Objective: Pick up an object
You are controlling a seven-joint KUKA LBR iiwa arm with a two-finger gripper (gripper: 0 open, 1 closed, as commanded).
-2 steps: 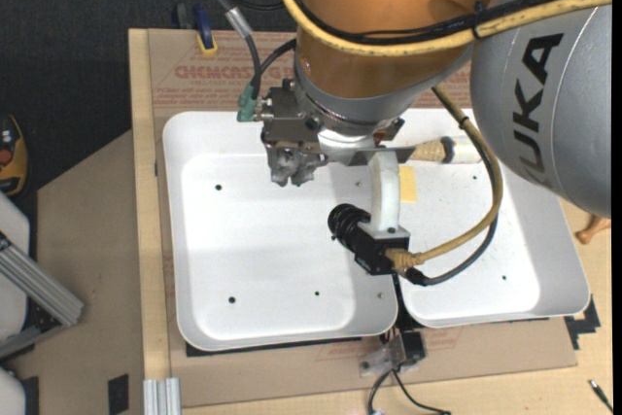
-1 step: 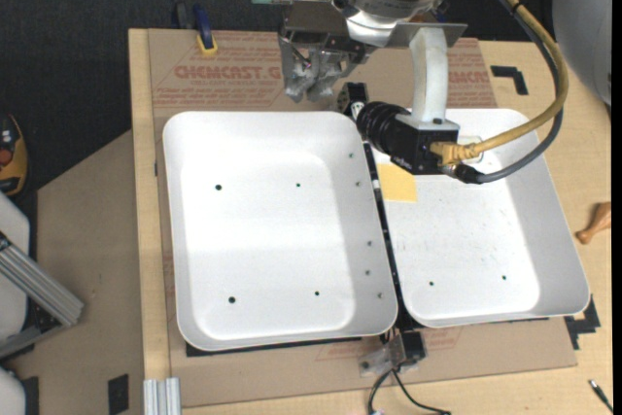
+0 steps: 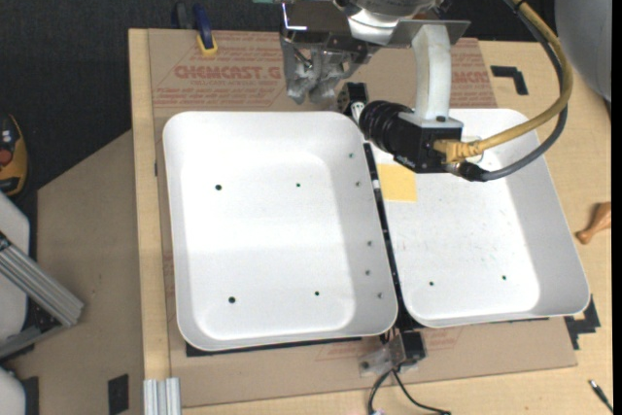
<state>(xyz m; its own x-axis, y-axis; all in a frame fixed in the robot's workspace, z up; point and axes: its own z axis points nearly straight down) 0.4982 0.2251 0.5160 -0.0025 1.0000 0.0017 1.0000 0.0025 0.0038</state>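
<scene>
A flat yellow square piece (image 3: 398, 183) lies in the right bin (image 3: 505, 238), close to its left wall and near the back. My gripper (image 3: 313, 81) hangs above the back rim of the left bin (image 3: 262, 228), over the cardboard sheet, up and to the left of the yellow piece. The wrist's bulk above it hides much of it, and nothing can be seen held in it.
A black cylindrical unit (image 3: 400, 137) with a yellow cable (image 3: 525, 126) sits over the back of the divide between the bins. A blue and yellow clamp (image 3: 202, 28) grips the cardboard's back left edge. An orange object (image 3: 595, 226) pokes in at the right.
</scene>
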